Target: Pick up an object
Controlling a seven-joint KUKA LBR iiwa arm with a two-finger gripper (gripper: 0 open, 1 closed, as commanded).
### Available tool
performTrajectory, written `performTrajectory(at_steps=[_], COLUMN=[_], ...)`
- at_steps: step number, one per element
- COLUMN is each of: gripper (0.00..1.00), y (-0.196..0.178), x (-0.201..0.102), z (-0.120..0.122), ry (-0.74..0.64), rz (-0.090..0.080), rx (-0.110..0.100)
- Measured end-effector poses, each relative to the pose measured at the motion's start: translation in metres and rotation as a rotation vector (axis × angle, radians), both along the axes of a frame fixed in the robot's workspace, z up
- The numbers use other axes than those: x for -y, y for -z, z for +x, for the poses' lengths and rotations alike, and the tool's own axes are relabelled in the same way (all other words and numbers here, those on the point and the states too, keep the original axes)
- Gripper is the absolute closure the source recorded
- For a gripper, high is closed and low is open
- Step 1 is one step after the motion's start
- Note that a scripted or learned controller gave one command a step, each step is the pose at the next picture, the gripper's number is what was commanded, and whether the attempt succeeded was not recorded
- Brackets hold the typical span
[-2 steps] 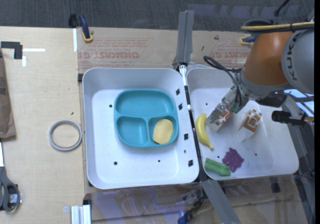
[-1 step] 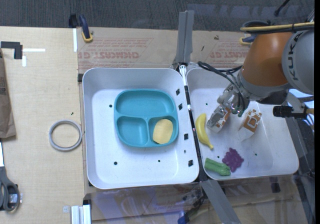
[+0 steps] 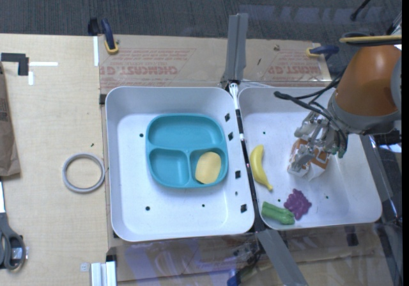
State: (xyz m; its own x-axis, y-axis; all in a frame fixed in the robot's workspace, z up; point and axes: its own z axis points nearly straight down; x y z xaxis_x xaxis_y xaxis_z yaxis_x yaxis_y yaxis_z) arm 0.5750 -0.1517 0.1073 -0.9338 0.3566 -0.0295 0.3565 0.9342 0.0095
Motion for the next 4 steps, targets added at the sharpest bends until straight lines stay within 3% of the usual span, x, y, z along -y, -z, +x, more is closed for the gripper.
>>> performTrajectory(at_steps=[1,2,3,4], gripper=[0.0,0.0,1.0,1.0], y=[0.001,0.015,0.006,0.015], x=[-0.009,-0.011,-0.01,0.028], z=[0.026,-0.005,-0.005,0.071], ry=[-0.026,0.519,0.52,0.574], rz=[0.003,0.009,0.01,0.01], rx=[-0.007,-0.029,-0.027,-0.028])
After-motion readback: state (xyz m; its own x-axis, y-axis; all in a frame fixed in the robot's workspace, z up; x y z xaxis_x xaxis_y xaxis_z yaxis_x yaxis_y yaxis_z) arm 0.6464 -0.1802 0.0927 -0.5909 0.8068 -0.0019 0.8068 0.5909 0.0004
